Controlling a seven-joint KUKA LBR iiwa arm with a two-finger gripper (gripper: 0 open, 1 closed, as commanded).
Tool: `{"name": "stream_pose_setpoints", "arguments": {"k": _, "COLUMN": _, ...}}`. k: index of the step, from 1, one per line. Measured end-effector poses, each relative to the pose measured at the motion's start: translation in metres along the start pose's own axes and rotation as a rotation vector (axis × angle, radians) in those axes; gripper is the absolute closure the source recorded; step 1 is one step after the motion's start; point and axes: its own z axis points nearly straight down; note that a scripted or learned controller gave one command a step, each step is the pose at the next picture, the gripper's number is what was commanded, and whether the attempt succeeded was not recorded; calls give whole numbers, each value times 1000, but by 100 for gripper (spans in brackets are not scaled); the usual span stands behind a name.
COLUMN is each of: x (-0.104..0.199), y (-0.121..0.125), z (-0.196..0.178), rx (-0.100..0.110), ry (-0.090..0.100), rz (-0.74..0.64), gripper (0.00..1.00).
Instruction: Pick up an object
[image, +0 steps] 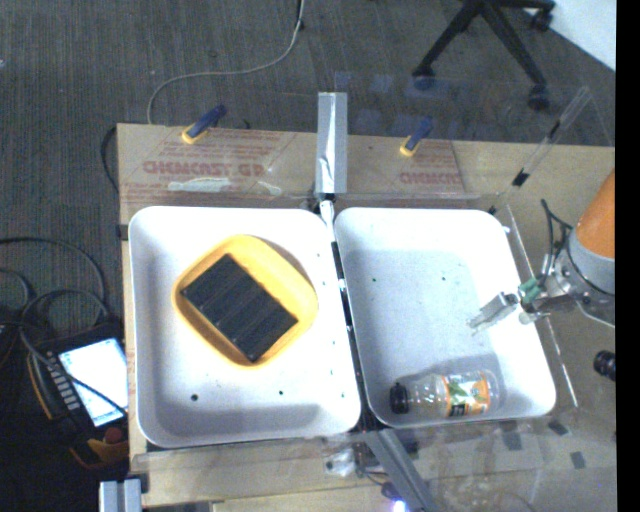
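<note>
one bottle (445, 394), one yellow dish (246, 299); gripper (497, 310) apparently empty, parted narrowly

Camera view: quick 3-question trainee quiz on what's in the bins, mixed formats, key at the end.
1. True or false: the clear plastic bottle with the orange label and dark cap lies on its side in the right white bin.
2. The yellow dish holding a dark ribbed square sits in which bin?
A. left white bin
B. right white bin
C. neither
3. Fill in: the gripper hangs over the ___ bin, apart from the bottle.

Key: 1 true; 2 A; 3 right.
</note>
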Motion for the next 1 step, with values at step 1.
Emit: {"name": "stream_pose_setpoints", "arguments": {"k": 1, "x": -4, "y": -8, "z": 89, "rx": -2, "ry": 0, "rz": -196, "gripper": 0}}
